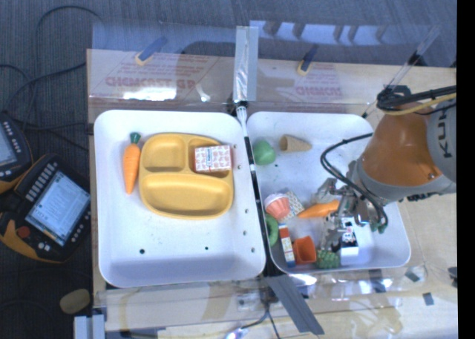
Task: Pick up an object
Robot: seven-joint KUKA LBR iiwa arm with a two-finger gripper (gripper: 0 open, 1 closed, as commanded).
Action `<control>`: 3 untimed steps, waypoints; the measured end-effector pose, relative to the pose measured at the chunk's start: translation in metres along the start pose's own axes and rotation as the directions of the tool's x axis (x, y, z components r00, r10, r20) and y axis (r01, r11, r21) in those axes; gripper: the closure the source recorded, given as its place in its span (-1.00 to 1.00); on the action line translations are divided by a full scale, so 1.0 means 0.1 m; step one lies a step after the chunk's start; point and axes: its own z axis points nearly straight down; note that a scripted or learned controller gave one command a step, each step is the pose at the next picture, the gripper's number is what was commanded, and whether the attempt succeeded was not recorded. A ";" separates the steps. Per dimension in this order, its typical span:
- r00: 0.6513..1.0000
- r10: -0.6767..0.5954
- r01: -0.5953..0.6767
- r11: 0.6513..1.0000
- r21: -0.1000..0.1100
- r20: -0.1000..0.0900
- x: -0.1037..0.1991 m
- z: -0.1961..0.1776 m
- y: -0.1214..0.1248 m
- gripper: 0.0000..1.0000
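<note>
- Hovering gripper [343, 225] over right bin [386, 256]; can't tell its grasp state.
- Orange carrot piece [318, 211] lying just left of it, long axis roughly left-right.

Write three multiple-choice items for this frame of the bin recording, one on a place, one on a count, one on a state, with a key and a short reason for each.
1. Where does the small box lie?
A. on the yellow tray
B. on the bare floor of the right bin
C. on the bench outside both bins

2. How many carrots show in the two bins together?
A. none
B. one
C. two

3. How does the yellow tray sit?
A. flipped upside down
B. flat, compartments facing up
C. standing on its edge

Key: 1 A, the box rests in the tray's upper right compartment in the left bin. 2 C, one carrot lies left of the tray, another carrot in the right bin near the gripper. 3 B, its compartments are open to the camera.
</note>
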 end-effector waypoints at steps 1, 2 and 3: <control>0.998 -0.063 0.063 0.998 0.002 -0.004 -0.04 0.00 0.17 -1.00; 0.997 -0.077 0.077 0.997 0.001 0.000 0.03 0.00 0.39 -1.00; 0.993 -0.114 0.114 0.993 0.000 -0.009 -0.23 0.01 0.54 -1.00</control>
